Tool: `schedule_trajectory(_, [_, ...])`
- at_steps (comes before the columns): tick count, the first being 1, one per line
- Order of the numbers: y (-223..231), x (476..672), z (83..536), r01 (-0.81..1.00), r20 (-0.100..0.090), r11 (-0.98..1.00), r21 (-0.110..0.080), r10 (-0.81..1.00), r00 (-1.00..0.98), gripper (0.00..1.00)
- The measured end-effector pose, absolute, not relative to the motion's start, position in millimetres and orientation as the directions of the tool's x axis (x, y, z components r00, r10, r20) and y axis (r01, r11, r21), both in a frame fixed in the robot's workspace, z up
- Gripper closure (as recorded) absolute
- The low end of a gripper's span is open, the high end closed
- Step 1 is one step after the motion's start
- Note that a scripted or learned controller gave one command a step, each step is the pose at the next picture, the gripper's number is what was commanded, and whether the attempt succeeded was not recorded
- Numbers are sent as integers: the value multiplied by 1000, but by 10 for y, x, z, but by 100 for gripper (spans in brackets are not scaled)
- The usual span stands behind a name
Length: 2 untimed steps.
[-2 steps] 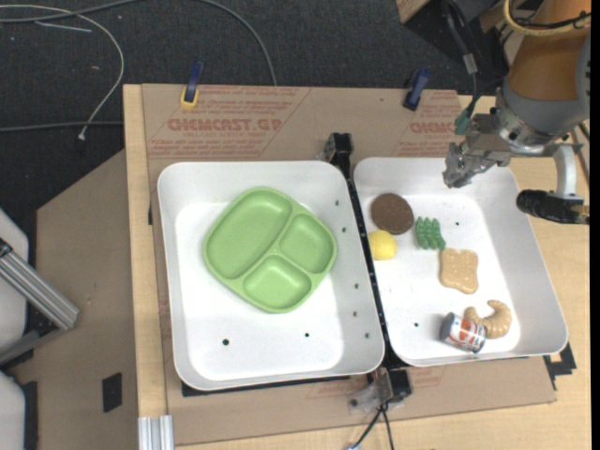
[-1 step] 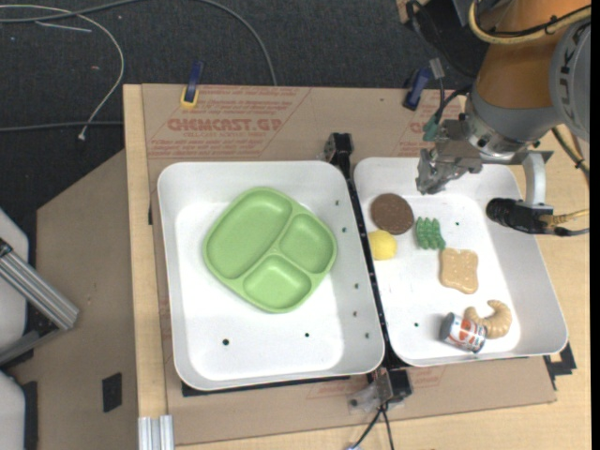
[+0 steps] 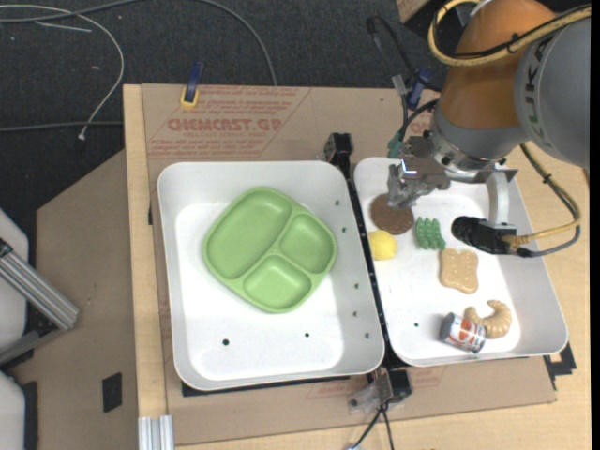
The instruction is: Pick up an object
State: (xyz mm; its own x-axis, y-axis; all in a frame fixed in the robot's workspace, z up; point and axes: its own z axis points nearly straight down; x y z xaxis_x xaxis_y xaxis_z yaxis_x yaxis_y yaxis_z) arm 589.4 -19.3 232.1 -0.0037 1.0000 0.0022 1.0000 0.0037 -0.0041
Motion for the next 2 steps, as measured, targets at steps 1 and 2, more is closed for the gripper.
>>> schedule_trajectory(1, [302,5878,2335,1000,2,3,-2,1000,-3,100])
schedule_trajectory(2, [734,5767,2355,1000,2,5,-3,1000,-5,100])
